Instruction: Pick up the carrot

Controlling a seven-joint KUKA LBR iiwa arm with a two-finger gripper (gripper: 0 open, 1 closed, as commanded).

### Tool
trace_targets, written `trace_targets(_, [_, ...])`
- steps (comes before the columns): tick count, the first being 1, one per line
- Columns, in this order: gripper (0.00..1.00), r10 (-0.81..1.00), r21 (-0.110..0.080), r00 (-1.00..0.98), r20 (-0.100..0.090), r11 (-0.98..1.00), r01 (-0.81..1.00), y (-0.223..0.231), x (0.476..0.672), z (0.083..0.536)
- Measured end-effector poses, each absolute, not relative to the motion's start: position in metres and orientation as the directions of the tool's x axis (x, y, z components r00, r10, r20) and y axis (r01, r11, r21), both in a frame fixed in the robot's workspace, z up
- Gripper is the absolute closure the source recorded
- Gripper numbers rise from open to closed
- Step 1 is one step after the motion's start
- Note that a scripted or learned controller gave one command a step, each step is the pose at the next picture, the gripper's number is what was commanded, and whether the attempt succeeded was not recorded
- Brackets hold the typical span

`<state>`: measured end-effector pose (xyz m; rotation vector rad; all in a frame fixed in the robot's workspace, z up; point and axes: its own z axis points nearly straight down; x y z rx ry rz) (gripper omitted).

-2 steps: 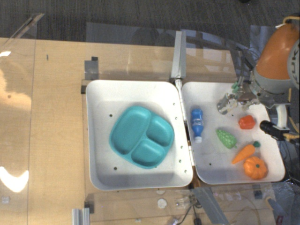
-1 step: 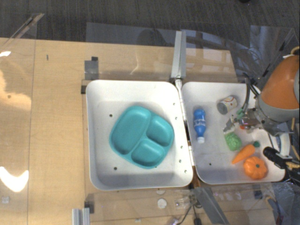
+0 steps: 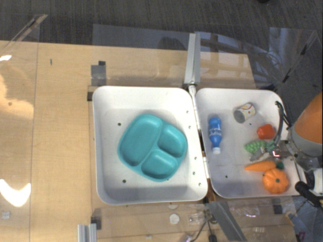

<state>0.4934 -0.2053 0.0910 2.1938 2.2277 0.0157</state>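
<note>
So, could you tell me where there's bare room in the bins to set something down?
Bare floor lies in the right bin between the blue bottle and the carrot, and around the teal tray in the left bin. Its right side, by the pumpkin, is crowded.

- A slim, tapered orange toy carrot (image 3: 260, 166) lies flat on the floor of the right-hand shallow white bin (image 3: 227, 185), in its lower right part.
- Its long axis runs nearly level across the view, the narrow tip pointing left toward the bin's middle and the thicker end to the right.
- A tuft of green leafy top (image 3: 256, 146) sits just above it.
- The thick end lies just above a round orange pumpkin-shaped toy (image 3: 275, 181), close enough that contact cannot be told.
</note>
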Motion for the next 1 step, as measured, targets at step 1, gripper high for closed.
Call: trace_targets(1, [0.0,0.958,0.02,-0.287,-0.013,0.287,0.958,-0.1624,0.4943,0.0918])
